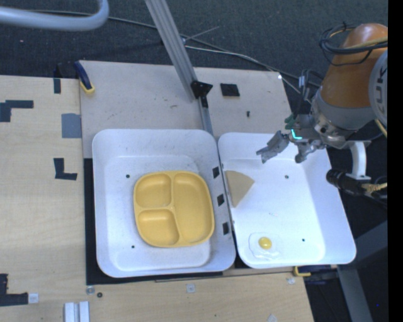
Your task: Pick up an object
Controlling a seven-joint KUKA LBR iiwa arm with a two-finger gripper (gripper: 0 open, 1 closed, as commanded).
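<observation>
fried egg (264, 244) near bin front — gripper (284, 151) well apart

A dark, speckled floor (252, 31) ran across the top of the frame, with thin cables (214, 47) trailing over it. A pale wooden bench (31, 207) filled the left and bottom, marked with dark tape patches (70, 124). A beige board (145, 94) lay at centre, upper half. A slanted metal post (179, 53) crossed from top centre down to the board's middle. A grey tube (56, 16) curved across the upper left corner. A blue and yellow clamp (84, 78) sat at the board's upper left corner. The light was even and soft.
</observation>
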